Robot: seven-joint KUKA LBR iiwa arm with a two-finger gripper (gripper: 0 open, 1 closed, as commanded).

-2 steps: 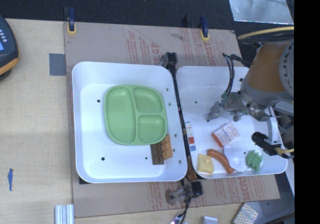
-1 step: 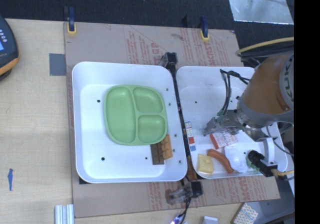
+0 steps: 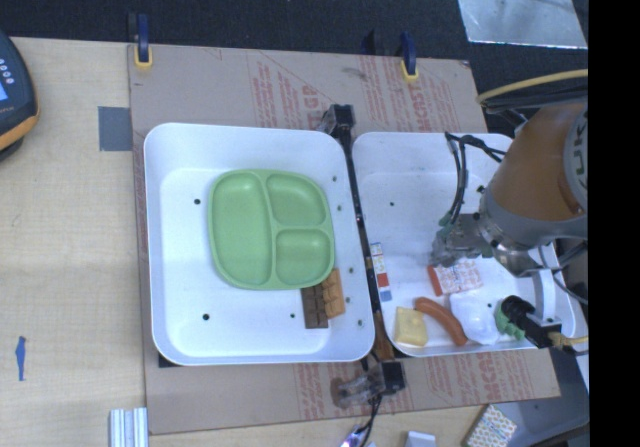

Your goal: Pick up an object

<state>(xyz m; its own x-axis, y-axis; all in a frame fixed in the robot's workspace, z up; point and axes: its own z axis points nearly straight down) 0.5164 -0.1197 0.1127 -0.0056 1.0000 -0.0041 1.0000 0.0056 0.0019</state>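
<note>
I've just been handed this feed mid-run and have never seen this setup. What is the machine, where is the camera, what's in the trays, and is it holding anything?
One camera, fixed above the bench, looks down at a slant. The grey arm with the orange band reaches in from the right. Its gripper hangs over the right bin, just above a red-and-white packet. Near that bin's front lie a yellow block, a sausage and a white lump. The left bin holds a green divided plate and a brown block. I cannot tell whether it holds anything.
</note>
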